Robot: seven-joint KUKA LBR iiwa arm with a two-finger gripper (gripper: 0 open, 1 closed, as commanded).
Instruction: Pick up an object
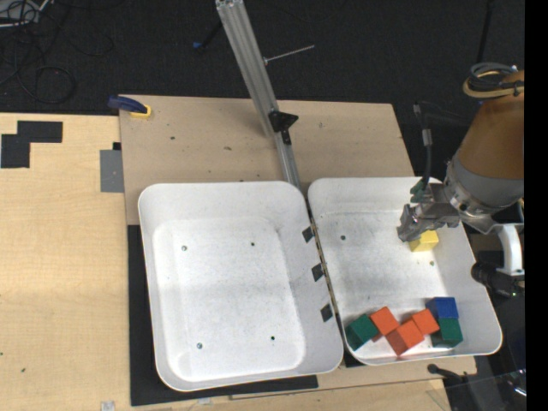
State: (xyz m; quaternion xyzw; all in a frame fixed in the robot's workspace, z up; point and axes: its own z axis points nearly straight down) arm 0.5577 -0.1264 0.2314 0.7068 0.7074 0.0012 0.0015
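Observation:
In the right bin (368, 229), my gripper (415, 229) hangs low near the bin's right side, directly over a small yellow block (425, 241) that peeks out just below and right of the fingertips. The block rests on the bin floor, partly hidden by the gripper. At the bin's front edge lies a cluster of blocks: a green one (362, 330), an orange one (384, 319), a larger orange one (408, 331), a blue one (444, 307) and a dark green one (449, 332).
The left bin (227, 281) lies beside the right one, joined by black clips along the shared rim. A slanted metal rail (257, 84) rises behind the bins. The arm's orange band (492, 135) stands over the right bin's right edge.

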